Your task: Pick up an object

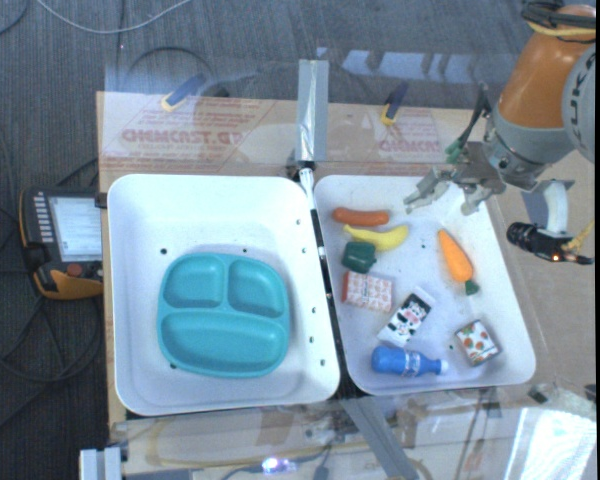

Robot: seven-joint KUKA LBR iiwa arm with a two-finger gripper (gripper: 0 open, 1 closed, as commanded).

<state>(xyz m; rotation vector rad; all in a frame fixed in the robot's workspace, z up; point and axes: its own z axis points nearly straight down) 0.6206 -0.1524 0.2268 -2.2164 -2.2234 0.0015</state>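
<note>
The left bin [130, 208] holds a teal divided tray [223, 314], which lies a little below the bin's middle, nearer its front edge, with two small compartments along its far side and one long one along its near side; nothing lies in them. The right bin [500, 268] carries all the loose things. Near its far left corner lies a red-orange sausage [361, 216], with a yellow banana [376, 235] just in front of it and a dark green block [359, 257] touching the banana's left end. In front of that sits a red-and-white patterned packet [367, 291]. Toward the middle lies a small black-and-white carton [408, 318], and by the front edge a blue bottle [406, 363] lies on its side. An orange carrot [456, 257] lies slantwise nearer the right edge, and a small patterned box [476, 341] sits by the front right corner. The gripper [450, 190] hangs over the far right corner, fingers spread wide with nothing between them, apart from the carrot.
</note>
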